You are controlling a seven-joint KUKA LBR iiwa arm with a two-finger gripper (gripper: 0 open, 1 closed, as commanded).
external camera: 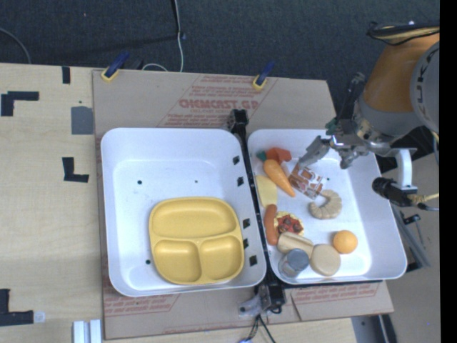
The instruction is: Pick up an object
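Note:
My gripper (305,171) reaches in from the right and hangs low over the upper middle of the right bin (371,213). Directly under its tip lies a small clear packet with red print (313,184), and whether the two touch is unclear. An orange carrot (278,178) lies just left of the gripper, with a red piece (278,153) above it. A tan curled pastry (327,206) sits just below the packet.
The right bin also holds a yellow slab (265,190), a sausage (270,224), a pizza slice (290,224), an orange (345,241), a round biscuit (325,261) and a grey can (293,264). The left bin (143,163) holds a yellow divided plate (196,239).

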